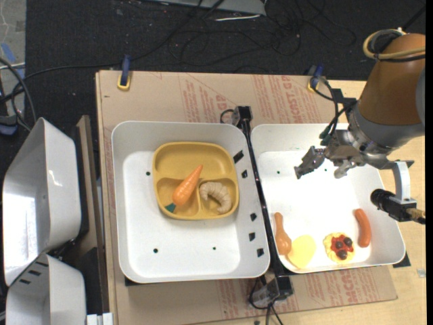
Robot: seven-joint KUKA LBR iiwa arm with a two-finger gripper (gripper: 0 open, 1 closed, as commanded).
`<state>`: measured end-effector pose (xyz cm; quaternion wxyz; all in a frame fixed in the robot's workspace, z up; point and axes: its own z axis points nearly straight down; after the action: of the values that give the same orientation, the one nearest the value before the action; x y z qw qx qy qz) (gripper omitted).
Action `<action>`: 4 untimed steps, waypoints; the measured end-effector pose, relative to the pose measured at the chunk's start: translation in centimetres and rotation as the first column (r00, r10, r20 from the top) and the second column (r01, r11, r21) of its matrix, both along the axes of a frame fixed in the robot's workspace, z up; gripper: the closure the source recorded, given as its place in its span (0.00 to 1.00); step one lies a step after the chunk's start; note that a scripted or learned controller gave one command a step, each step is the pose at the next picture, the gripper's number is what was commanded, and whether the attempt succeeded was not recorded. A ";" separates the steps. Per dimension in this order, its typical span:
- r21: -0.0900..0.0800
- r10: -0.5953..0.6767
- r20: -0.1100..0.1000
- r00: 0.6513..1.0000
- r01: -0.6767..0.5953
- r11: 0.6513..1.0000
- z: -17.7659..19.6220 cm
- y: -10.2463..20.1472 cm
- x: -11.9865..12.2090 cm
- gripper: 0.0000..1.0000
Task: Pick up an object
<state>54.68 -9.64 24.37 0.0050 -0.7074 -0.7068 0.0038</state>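
While the gripper [323,162] hangs unclenched over bare floor, toy food hugs the right bin's [284,144] near edge.

The arm [396,80] is a rounded body, orange over its broad upper part and grey beneath, with a pale yellowish ring at its top. A black cable runs along its left side. The gripper [323,161] is dark grey metal with angular, slim parts, and a white bracket with a black fitting sits at its right
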 end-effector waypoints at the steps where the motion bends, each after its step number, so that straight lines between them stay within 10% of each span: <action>1: -0.001 0.002 0.012 1.000 -0.002 1.000 0.6 0.0 0.2 0.00; 4: 0.000 -0.001 0.007 1.000 0.001 1.000 -15.4 0.0 -1.0 0.00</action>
<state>53.66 -9.68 8.94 0.0024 -0.7077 -0.7065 0.0016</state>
